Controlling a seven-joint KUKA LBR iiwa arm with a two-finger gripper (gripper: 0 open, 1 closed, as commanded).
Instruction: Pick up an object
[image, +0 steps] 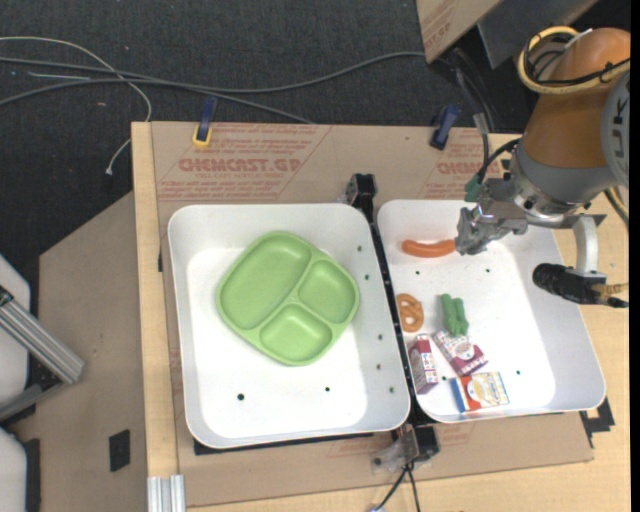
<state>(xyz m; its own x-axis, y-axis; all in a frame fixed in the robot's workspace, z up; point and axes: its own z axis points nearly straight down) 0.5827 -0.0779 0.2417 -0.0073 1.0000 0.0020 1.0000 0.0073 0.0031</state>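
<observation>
One sausage (428, 247) just beside fingers (472, 237)

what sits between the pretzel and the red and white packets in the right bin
In the camera view, only bare white bin floor separates the pretzel from the packets. The green pieces lie off to the pretzel's right.
</observation>
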